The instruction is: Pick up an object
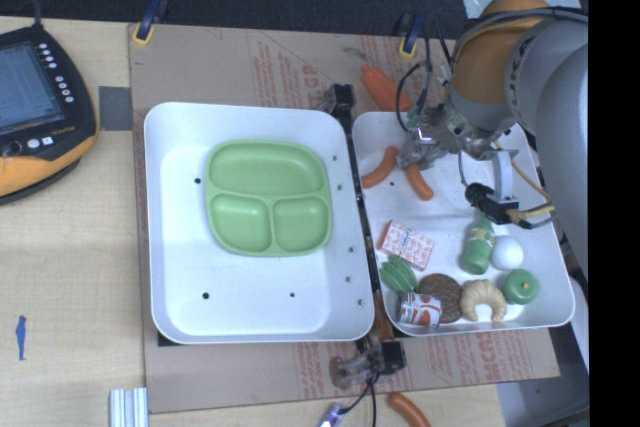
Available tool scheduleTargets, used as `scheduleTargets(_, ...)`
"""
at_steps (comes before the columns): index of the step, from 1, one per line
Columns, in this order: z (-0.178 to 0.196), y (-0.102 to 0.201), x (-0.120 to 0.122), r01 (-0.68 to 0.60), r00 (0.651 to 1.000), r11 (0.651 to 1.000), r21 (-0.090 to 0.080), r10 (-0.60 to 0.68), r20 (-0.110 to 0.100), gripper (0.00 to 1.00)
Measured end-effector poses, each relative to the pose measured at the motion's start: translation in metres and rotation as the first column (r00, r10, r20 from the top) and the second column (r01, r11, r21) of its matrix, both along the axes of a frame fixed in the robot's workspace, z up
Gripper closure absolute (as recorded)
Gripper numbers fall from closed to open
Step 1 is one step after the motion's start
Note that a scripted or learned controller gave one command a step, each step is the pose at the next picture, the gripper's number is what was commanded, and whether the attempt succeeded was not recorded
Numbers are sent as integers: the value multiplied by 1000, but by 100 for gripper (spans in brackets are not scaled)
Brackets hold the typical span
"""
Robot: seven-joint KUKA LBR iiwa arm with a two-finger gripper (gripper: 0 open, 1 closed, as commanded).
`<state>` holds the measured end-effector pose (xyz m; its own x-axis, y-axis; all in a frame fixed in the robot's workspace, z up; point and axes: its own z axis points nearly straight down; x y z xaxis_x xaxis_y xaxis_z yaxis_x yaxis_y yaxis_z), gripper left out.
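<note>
Orange sausages lay in the right bin (545, 315), near its far left corner. The pincer (418, 155) hung low right between them. One sausage (379, 168) lay just to its left, close to the bin's left wall. The other sausage (420, 182) lay just under it, maybe touching it. I could not tell if the pincer was grasping anything. A green tray (268, 197) sat in the left bin (180, 305). Small toy foods crowded the right bin's near edge.

Glossy white plastic bins (165, 215) sit on matt brown cardboard (250, 55) (printed red) over pale wood-grain bench (60, 295).
</note>
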<state>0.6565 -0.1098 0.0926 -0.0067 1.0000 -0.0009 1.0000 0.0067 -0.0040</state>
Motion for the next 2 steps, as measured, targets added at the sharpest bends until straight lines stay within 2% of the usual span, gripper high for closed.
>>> scheduleTargets(1, 56, -15, -73, 2, 1000, 1000, -1, -2, 1, 100)
scheduleTargets(2, 107, 49, -45, 2, 1000, 1000, 1, -2, 1, 100)
